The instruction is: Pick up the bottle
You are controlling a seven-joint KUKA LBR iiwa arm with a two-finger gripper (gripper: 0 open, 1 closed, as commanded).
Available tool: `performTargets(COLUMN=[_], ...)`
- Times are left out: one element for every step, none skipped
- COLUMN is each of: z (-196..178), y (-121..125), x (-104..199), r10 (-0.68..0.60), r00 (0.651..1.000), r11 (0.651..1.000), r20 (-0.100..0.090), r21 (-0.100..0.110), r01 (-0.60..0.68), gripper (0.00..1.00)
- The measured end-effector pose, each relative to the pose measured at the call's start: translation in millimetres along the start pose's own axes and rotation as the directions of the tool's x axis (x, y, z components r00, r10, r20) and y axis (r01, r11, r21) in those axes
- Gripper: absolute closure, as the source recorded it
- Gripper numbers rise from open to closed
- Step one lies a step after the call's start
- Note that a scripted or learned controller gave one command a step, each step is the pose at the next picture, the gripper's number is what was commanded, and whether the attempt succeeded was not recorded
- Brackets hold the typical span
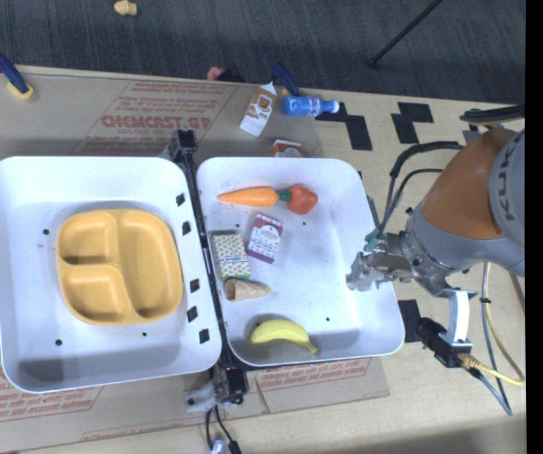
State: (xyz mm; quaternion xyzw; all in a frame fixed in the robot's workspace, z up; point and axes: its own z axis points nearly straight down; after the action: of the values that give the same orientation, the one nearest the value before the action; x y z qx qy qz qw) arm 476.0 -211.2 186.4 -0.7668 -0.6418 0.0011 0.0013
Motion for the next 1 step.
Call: performTargets(z=[-11.0], y=[-1.2], x=[10.0], r10=[-0.087], r00=[0.996], r11=[0.996], r20=[0.001], r21=[-0.003], r01=[0.087], gripper=[1.00])
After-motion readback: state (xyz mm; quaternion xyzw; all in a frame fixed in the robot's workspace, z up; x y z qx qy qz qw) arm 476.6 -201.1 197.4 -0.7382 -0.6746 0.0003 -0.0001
